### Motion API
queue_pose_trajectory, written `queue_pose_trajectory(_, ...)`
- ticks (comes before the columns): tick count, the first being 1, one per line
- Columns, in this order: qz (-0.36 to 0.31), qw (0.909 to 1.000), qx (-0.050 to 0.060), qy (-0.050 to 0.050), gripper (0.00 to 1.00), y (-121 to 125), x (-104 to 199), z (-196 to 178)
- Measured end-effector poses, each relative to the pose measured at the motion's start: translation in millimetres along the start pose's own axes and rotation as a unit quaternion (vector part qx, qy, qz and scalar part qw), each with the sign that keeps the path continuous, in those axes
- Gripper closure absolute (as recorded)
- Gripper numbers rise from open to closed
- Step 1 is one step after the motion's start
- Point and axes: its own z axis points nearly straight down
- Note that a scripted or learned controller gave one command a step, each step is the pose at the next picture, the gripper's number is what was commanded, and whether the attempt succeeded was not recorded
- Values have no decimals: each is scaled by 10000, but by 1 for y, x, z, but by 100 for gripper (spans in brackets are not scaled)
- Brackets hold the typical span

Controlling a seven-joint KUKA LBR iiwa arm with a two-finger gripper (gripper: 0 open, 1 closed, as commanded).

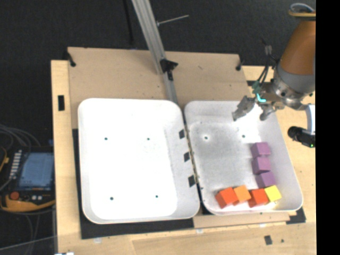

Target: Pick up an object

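Two white bins sat side by side on the bench, and I saw every block gathered in the right bin. The left bin showed a few small dark dots on its floor. In the right bin, three purple blocks ran in a short column along the right wall, touching one another. Below them, along the near wall, lay a row: an orange-red block, a lighter orange block, a red block and a yellow block, each touching its neighbour, the yellow one just beneath the lowest purple block.

My arm came in from the right, its orange band above the grey wrist. The gripper hung over the far right corner of the right bin, well apart from the blocks. Its two fingers were spread apart, pointing down and to the left, and I saw nothing between them.

A metal pole slanted up from the far edge of the bench between the bins. Off the bench to the left lay a handheld pendant with a blue screen and cables.
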Motion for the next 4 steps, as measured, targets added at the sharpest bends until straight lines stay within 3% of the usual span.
queue_pose_trajectory(1, -8, 10000, -18, -11, 0, 1, 0, -2)
queue_pose_trajectory(4, 25, 10000, 6, -17, 0, 0, 1, 135)
